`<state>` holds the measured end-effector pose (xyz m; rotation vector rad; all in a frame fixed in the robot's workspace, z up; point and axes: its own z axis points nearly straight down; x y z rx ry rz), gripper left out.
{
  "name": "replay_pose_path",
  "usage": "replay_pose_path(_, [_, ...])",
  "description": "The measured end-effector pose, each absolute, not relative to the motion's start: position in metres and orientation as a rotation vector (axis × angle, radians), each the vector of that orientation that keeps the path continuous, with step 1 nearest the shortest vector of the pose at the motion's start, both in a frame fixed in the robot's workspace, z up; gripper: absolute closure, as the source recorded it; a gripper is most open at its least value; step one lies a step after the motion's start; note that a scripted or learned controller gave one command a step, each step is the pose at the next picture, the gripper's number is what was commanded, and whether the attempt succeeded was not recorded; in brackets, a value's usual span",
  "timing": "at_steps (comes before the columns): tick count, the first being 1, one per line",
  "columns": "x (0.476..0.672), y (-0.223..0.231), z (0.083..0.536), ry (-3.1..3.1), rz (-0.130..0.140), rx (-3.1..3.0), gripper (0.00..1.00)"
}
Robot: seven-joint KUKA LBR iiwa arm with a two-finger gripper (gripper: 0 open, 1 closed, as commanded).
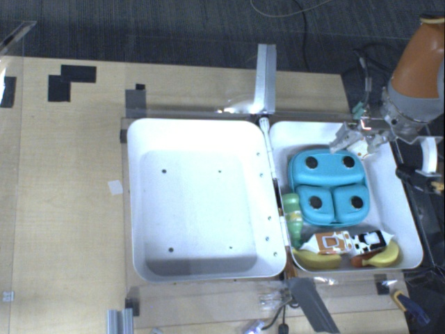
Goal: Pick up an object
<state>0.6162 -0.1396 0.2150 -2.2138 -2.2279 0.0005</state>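
Observation:
The right bin [411,223] holds a large light-blue plastic block [328,186] with several round dark holes on top. Left of it lies a small green object [292,213]. Along the bin's near wall lie a yellow banana [317,259] and a small printed carton [346,242]. My gripper [359,142] hangs over the bin's far end, just beyond the blue block's far edge, and its two fingers stand spread open with nothing between them.
The left bin [195,193] sits beside the right one, with a metal post [266,78] behind the seam between them. The arm's orange band [421,54] is at the upper right, with cables and dark hardware [421,176] along the right bin's outer side.

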Motion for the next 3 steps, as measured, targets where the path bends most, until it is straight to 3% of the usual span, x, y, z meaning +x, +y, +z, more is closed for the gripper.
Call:
replay_pose_path(2, [0.616,-0.14,0.215,-2.228,0.0,-2.214,0.0])
replay_pose_path(3, [0.635,-0.139,0.122,-2.165,-0.003,-2.279,0.0])
